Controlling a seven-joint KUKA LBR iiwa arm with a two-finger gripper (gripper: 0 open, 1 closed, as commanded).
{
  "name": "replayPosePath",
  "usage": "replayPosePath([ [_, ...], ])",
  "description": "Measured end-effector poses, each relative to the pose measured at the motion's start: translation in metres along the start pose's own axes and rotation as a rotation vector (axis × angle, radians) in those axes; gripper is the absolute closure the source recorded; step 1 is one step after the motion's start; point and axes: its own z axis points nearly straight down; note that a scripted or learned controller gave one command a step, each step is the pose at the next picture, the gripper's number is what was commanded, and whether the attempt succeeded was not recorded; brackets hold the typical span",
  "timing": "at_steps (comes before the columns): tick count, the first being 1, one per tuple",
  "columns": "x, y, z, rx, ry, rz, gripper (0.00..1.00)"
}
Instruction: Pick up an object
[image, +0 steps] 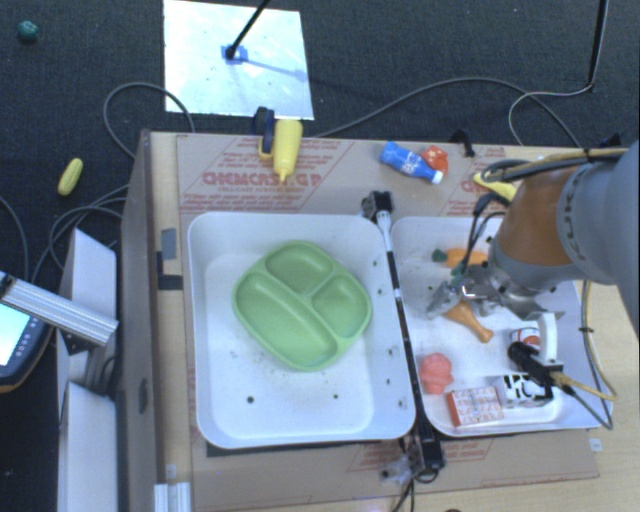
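- One two-finger gripper (447, 298) is hovering in the right white bin (590, 415); finger state: cannot tell.
- Orange elongated plastic toy (472, 320) is lying just beside it, long axis slanting down-right.

The arm (560, 225) ran off the right edge and hid much of the right bin (420, 240) behind the gripper (455, 295). An orange object (472, 320) just beneath the gripper was partly covered, its shape unclear. Whether the fingers were apart was too small to tell.
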Motion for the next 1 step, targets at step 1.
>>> replayPosePath([
  [1, -0.0002, 0.0009, -0.0109, -0.002, 0.000, -0.001, 1.00],
])
